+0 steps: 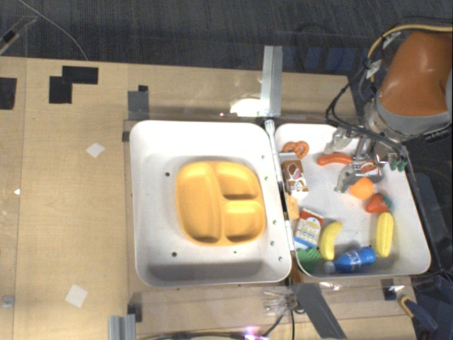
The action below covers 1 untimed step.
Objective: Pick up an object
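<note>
My gripper [356,177] hangs over the upper middle of the right bin [417,250], under the orange-banded wrist [414,73]. It is open, and one grey finger [345,182] points down just left of a small orange fruit [362,188]. The fruit lies on the bin floor right at the fingertips; nothing is lifted. An orange carrot [331,159] lies just left of the gripper. A red strawberry [377,204] sits below right of the fruit.
The right bin also holds a pretzel [297,148], a brown packet [294,176], a juice carton [308,229], two bananas [330,238] [384,234], a blue bottle [354,259] and a green piece [307,261]. A yellow divided tray [218,202] lies in the left bin [152,261].
</note>
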### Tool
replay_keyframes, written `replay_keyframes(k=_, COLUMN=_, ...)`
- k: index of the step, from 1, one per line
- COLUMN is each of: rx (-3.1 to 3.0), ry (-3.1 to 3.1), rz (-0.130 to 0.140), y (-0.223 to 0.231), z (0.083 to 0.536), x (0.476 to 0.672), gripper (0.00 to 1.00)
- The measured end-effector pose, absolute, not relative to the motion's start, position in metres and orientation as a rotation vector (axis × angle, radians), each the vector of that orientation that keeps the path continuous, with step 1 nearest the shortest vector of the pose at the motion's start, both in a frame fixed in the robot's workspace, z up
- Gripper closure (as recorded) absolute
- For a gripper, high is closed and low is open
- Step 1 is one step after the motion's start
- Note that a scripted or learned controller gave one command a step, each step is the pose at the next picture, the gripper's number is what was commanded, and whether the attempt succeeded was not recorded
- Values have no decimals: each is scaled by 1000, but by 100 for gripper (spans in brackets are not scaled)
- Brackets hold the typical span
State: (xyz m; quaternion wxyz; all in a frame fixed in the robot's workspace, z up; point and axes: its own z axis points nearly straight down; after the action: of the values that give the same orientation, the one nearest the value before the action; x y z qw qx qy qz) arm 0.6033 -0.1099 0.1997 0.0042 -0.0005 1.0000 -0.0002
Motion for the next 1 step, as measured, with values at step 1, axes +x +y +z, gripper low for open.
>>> replay_keyframes(k=1, rx=322, ry=3116, rz=1, y=-97, z=94, x=608, gripper=0)
